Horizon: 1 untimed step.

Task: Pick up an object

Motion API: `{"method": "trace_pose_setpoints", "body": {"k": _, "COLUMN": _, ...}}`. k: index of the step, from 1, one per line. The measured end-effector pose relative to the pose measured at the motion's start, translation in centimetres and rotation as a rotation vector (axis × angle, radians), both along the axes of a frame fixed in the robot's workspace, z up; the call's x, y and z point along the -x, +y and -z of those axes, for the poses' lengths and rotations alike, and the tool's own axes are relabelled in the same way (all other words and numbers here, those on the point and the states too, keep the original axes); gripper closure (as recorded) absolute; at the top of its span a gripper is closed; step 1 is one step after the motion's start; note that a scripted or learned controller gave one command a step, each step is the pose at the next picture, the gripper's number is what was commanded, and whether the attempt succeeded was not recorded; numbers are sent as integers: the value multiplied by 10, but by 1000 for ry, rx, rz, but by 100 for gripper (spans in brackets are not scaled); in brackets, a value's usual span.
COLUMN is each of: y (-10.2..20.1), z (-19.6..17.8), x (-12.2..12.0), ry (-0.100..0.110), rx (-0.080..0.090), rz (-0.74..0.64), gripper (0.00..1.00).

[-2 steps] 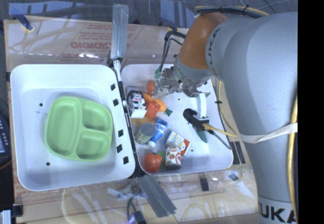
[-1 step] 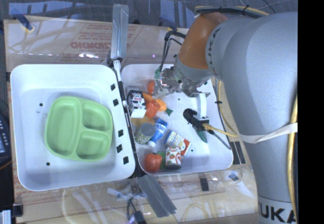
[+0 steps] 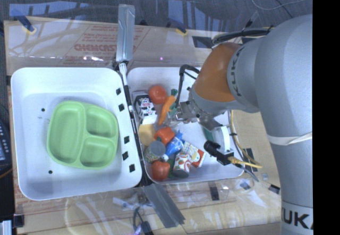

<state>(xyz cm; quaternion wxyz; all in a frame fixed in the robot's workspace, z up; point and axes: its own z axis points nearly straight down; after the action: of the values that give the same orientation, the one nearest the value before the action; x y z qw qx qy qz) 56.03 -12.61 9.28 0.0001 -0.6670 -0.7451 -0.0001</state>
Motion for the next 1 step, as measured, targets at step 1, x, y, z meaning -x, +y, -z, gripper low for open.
{"method": "trace_pose_setpoints", "body": {"k": 1, "y": 5, "z": -78, "x": -58, "ry": -1, "rx": 1, "rz": -145, "gripper": 0}}
